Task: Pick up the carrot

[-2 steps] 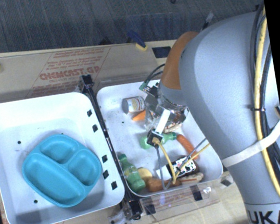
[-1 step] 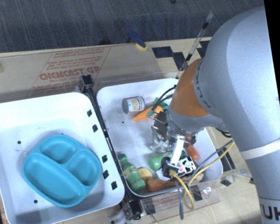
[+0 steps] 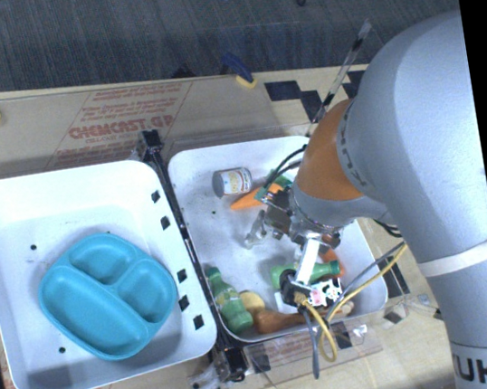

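Camera view from above takes in two white bins side by side on a cardboard-covered bench. Over in the left bin point(image 3: 13, 299) lies a blue tray point(image 3: 103, 293) with three compartments, set at a slant.

From the right the grey arm point(image 3: 421, 161), orange band above its wrist, leans in over the right bin point(image 3: 199, 173). Its gripper point(image 3: 262, 227) hangs low over the middle of that bin, metal fingers pointing down and to the left. I cannot tell whether those fingers are spread or closed; they blur against the white floor, and nothing visible sits between them.

That carrot point(image 3: 246, 201) lies in the upper half of the right bin, a small orange piece just below a can point(image 3: 232, 181) lying on its side. It sits just above the gripper, close beside the wrist; whether anything touches it I cannot say.

Along the front of the right bin is a huddle of toy food: a green piece point(image 3: 226, 303) by the left wall, a yellowish one point(image 3: 253, 303) next to it, a brown one point(image 3: 277, 321) along the front edge, and another green piece point(image 3: 284, 279) partly under the arm's fittings. A yellow cable point(image 3: 359, 290) loops from the wrist across the bin's front right corner.
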